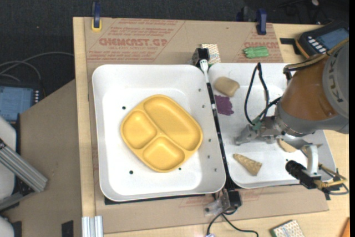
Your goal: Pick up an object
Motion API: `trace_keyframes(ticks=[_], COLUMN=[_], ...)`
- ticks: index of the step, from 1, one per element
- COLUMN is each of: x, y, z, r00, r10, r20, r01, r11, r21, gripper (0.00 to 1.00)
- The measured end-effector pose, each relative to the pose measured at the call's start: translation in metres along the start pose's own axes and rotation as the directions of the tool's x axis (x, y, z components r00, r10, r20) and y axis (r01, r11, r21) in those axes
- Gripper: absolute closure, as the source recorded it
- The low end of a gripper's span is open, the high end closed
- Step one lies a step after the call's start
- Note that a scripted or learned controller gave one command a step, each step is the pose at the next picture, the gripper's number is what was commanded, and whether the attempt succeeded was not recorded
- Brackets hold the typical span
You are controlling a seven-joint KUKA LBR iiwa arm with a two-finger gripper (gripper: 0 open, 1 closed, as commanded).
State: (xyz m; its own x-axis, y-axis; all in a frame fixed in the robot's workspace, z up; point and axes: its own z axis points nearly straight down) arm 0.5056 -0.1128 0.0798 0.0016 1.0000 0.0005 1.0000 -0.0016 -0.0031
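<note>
Fingers (pixel 244 139) of the grey-and-orange arm (pixel 310 100) hang low over the right bin (pixel 244 181), a grey wedge of metal pointing left. Whether they are spread or closed cannot be told from this slant, and nothing can be made out between them.

The likeliest target, a tan cone-shaped piece (pixel 247 164), lies on the bin floor just to the near side of the fingers and apart from them. Its long axis runs left to right, with the broad end slanting toward the near right. Any grasp would seem to call for a short shift toward the near edge.

Farther off, a rounded tan lump (pixel 226 86) and a purple scrap (pixel 224 104) sit by the bin's far left corner, and a black cable (pixel 250 91) loops above them. A pale object (pixel 286 146) is mostly hidden under the wrist and cannot be identified. In the left bin (pixel 101 119) rests a yellow divided tray (pixel 161 132). The bench (pixel 138 41) carries a small green item (pixel 256 52) beyond the bins.
</note>
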Motion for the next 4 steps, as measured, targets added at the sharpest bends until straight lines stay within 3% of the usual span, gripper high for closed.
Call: trace_keyframes(ticks=[1, 2, 3, 4], x=[-0.014, -0.028, -0.099, -0.1], y=[0.061, 0.141, 0.111, 0.111], z=[-0.006, -0.006, -0.006, -0.016], r00=[1.0, 1.0, 1.0, 1.0], r10=[-0.003, -0.005, -0.004, -0.004], r20=[0.003, 0.004, -0.003, 0.0], r01=[0.003, 0.005, 0.004, 0.004], r11=[1.0, 1.0, 1.0, 1.0], r21=[-0.009, -0.012, -0.004, -0.006], gripper=[0.0, 0.0, 0.0, 1.0])
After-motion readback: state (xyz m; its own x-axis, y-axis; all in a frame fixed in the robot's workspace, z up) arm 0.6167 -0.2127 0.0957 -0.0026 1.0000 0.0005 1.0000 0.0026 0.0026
